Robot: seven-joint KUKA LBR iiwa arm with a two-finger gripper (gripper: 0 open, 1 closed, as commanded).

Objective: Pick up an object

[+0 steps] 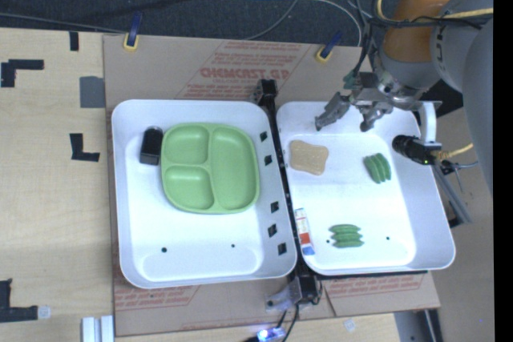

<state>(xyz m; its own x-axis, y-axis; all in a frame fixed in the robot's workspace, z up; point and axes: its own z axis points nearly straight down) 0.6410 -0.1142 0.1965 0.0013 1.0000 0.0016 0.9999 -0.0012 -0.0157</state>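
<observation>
Camera view, from above and at a slant: I see two white bins side by side on a sheet of cardboard on my bench.

The left bin (128, 196) holds a green tray (210, 168) with three compartments, lying flat near the bin's middle. A small black block (151, 146) sits just beside the tray's left edge.

The right bin (417, 248) holds four loose things, any of which I could pick. A tan bread slice (309, 157) lies near the bin's left wall, toward the far side. A green pod (377, 167) lies right of it, well apart. A second green piece, ribbed (346, 235), lies near the front. A small tube (302, 230) with red and white markings rests against the left wall at the front.

My arm (425, 12) comes in from the right, its orange band at the top right. The gripper (349, 114) hangs over the far edge of the right bin, above and right of the bread. Its two fingers (329, 118) are spread wide apart, with nothing between them.
</observation>
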